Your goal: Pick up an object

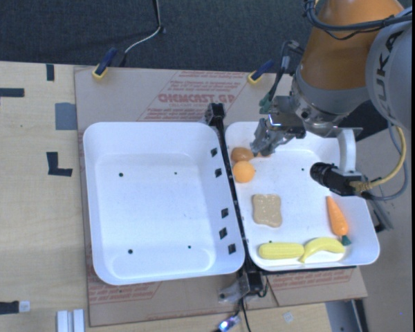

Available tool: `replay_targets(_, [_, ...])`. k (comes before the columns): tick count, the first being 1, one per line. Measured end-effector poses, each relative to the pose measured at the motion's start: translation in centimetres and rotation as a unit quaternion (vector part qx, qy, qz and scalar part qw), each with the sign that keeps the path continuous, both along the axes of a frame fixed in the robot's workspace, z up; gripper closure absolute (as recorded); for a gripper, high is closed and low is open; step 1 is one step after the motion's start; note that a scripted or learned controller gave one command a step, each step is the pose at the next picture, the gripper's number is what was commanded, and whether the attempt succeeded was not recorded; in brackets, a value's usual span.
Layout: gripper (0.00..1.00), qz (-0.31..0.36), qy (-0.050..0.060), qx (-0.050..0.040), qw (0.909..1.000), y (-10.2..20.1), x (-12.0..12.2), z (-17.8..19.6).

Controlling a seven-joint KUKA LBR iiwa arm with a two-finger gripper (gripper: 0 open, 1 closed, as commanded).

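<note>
Arm [346, 40] is over the right bin [301, 213], with the end effector [266, 144] low; apart or together, I can't tell. The brown egg [239, 155] is just left of it, not gripped. I judge we're still approaching: next I shift left, descend and close.

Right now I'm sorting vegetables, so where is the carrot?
The carrot lies in the right-hand bin, by its right edge in the camera view, just above the banana and right of the toast slice.
</note>
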State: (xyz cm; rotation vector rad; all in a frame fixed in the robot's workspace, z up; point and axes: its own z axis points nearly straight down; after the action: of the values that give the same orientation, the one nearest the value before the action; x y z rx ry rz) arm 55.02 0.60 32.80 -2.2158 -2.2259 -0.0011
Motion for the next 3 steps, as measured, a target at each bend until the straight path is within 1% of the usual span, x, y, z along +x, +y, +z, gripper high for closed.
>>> replay_targets(1, [1.0,0.0,-0.003,-0.0001,1.0,2.7,-1.3,6.5])
replay_targets(2, [1.0,0.003,-0.004,0.0011,1.0,10.0,-2.3,14.6])
replay_targets(3, [1.0,0.004,-0.001,0.0008,1.0,18.0,-5.4,17.2])
